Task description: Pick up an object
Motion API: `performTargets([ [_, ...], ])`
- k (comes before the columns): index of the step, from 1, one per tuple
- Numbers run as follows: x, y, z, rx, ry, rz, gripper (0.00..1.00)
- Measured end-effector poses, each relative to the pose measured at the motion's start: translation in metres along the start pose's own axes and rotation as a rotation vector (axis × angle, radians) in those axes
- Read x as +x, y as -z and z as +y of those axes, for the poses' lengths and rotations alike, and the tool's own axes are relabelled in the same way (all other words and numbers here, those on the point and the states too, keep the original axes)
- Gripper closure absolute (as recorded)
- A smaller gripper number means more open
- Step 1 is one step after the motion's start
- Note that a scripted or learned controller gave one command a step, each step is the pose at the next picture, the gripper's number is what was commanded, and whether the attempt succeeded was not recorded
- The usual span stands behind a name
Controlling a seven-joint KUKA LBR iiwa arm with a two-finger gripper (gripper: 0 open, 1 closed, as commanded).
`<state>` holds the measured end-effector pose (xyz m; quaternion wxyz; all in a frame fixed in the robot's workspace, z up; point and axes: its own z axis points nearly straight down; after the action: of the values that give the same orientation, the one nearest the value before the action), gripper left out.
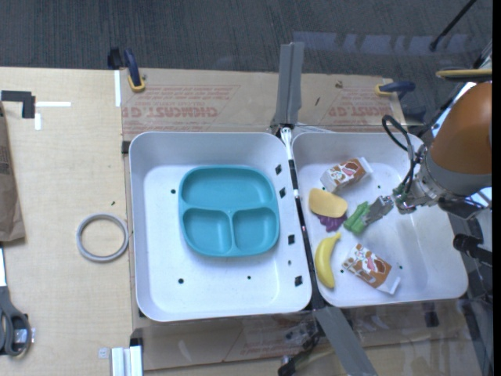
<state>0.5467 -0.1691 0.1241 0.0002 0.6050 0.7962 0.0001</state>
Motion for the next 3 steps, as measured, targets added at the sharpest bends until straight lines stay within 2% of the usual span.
performTargets([
  [1,0.0688,-0.0335,0.0086,0.003,-0.014,0.001,0.0],
  [2,0.0672,-0.0249,0.0079,0.004,-0.018,0.002,1.0],
  [3,0.0671,-0.0248,0.0079,0.004,-0.018,0.002,0.0],
])
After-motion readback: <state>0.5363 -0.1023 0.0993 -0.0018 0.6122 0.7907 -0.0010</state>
